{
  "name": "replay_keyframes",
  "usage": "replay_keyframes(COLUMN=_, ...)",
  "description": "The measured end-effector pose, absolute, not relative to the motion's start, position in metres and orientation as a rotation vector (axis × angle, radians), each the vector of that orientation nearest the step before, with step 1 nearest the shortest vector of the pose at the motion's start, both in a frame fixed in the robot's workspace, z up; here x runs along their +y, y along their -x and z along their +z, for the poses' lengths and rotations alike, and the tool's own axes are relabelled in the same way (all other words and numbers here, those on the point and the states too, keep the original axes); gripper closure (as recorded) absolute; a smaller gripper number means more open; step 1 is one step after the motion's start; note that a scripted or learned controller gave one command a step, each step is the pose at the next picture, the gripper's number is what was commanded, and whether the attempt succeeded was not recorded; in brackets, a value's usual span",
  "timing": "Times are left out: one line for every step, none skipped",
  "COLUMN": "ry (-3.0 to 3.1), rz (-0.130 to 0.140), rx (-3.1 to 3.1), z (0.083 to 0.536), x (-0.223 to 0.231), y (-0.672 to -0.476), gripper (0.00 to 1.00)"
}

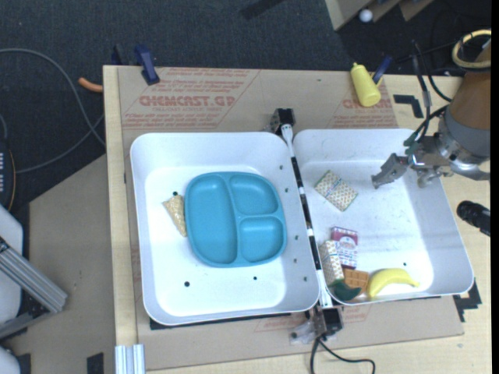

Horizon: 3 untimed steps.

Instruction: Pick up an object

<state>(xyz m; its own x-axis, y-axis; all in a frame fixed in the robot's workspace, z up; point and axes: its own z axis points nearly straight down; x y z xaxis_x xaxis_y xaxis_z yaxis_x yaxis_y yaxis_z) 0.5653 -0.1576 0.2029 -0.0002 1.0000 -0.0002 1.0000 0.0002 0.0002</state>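
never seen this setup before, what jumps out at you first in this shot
The big blue divided plate in the left bin draws the eye first. Next comes the yellow banana in the near corner of the right bin, beside a huddle of small packets. The gripper hangs over that bin's far right side.

Two bins sit side by side on the bench [234,92]: the left bin [156,287] at frame centre-left, the right bin [444,240] at frame right. A divided plate [234,216] lies in the middle of the left bin, with a sponge [176,211] touching its left edge. In the right bin, a patterned packet [336,189] lies upper left; a small box [344,238] lies below it; a banana [392,280] lies along the lower edge, beside a cluster of small items [345,277] in the lower left corner. My gripper [405,170] hangs above the right bin's upper right region. A bottle [364,85] lies on the bench above the right bin.
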Motion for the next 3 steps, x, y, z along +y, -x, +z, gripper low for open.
replay_keyframes(ry=-2.221, rz=0.000, rx=2.223, z=0.085, x=-0.121, y=-0.573, gripper=0.00)
replay_keyframes(ry=-2.219, rz=0.002, rx=2.222, z=0.085, x=-0.096, y=-0.602, gripper=0.00)
replay_keyframes(ry=-2.219, rz=0.003, rx=2.220, z=0.095, x=-0.096, y=-0.602, gripper=1.00)
